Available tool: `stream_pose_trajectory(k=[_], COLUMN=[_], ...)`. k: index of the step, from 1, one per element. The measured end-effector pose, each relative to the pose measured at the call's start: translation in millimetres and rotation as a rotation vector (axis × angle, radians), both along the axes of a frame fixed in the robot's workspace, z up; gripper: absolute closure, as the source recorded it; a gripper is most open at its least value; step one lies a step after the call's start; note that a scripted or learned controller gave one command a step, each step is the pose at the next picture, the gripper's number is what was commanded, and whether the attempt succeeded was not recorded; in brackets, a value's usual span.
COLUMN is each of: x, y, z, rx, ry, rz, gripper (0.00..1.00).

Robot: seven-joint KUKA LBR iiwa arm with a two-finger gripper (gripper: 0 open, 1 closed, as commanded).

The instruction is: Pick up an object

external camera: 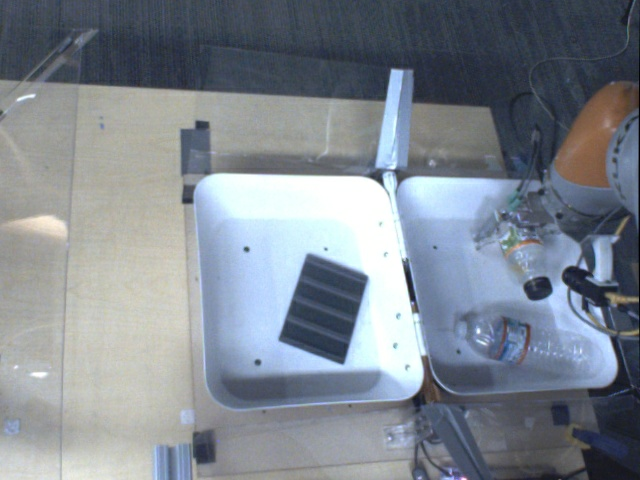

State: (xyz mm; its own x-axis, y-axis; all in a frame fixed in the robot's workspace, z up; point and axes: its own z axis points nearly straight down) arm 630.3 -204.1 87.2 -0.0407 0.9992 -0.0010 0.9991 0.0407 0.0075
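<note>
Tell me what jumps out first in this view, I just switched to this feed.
The dark ribbed rectangular block stands out most, lying tilted in the middle of the left bin. Next is the arm's orange band at the right edge, with the claw low over the right bin. A clear plastic bottle lies on its side near that bin's front.

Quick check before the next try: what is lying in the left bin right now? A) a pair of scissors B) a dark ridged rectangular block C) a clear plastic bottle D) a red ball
B: a dark ridged block lies tilted on the floor of the left bin; the clear plastic bottle is in the right bin.
</note>
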Motion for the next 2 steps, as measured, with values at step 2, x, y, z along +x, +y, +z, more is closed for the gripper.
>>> stream_pose_trajectory(k=[2], x=[2], y=[86], z=[113], rx=[-0.002], ry=[-0.001], rz=[0.287], gripper=[1.0])
